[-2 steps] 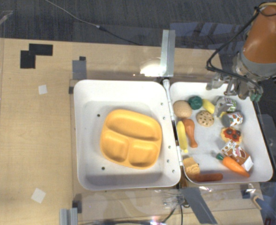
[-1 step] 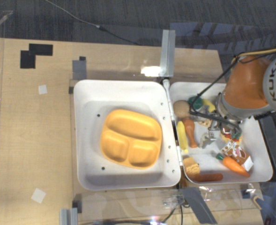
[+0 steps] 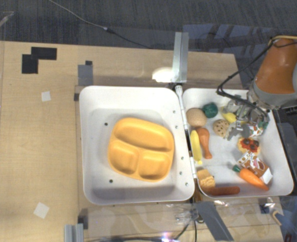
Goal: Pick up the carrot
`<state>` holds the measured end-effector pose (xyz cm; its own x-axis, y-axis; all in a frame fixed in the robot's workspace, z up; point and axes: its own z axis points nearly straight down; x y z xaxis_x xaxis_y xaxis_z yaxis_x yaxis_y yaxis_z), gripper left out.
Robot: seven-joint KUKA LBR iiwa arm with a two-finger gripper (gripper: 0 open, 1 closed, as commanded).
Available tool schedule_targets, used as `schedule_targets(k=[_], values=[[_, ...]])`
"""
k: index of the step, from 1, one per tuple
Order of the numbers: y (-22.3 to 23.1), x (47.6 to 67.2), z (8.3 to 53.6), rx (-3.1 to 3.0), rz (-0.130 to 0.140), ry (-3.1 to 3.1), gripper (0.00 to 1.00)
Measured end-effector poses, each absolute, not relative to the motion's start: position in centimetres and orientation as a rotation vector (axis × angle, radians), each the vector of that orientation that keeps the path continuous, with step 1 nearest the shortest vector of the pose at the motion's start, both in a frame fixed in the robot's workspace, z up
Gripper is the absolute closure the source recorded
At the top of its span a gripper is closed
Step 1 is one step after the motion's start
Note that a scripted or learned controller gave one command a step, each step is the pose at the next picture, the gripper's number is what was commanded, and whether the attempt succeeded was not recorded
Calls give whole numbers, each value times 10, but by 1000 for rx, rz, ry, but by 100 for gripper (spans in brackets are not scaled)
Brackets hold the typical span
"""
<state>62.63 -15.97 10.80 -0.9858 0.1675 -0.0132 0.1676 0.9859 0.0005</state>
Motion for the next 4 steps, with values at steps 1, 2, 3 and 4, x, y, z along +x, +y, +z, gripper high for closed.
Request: schedule_targets(k=[1,2,3,4], values=[[-140,522,93,969,4,2961,0],[-124,496,93,1101,5,2909,0],[-125,501,106,1089,7,2897,100],[-129,490,198,1259,4,2864,100]])
